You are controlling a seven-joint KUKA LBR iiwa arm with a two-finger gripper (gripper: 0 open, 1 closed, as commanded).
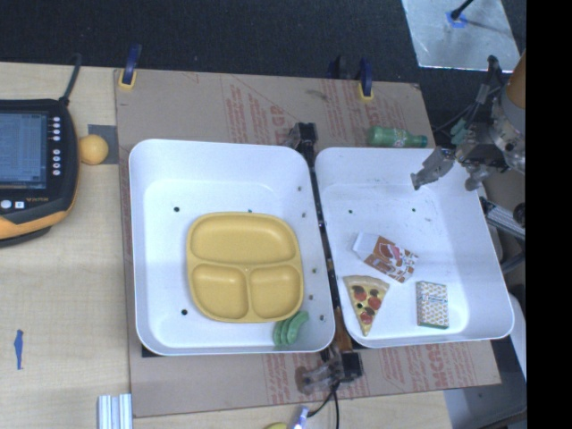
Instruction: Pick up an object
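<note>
Hovering over the far right corner of the right bin point(483, 239), my pincer point(444, 170) hangs from the wrist that comes in at the right edge of the camera view. I see one grey finger point(427, 172) slanting down and to the left above the white floor; the other is lost in the dark metal and cables behind it, so I cannot tell whether the pincer is spread or pressed together. Nothing shows between its tips, and it touches none of the objects.

The bench is pale wood with a brown cardboard sheet point(223, 105) clamped on top, and both white bins sit on that sheet, side by side. The left bin point(152, 239) carries a yellow divided tray point(243, 264) in its middle and a small green toy point(290, 330) at its near right corner. A teach pendant point(31, 168) lies at the bench's left edge with a yellow ball point(92, 149) just beside it. A green bottle point(396, 138) lies on the cardboard just past the right bin's far edge.

The things I could pick lie in the right bin's near half, well apart from my pincer: a red-patterned card point(386, 257) near the middle, a pizza slice point(365, 302) toward the near left corner, and a small box point(433, 305) beside it near the near edge.
</note>
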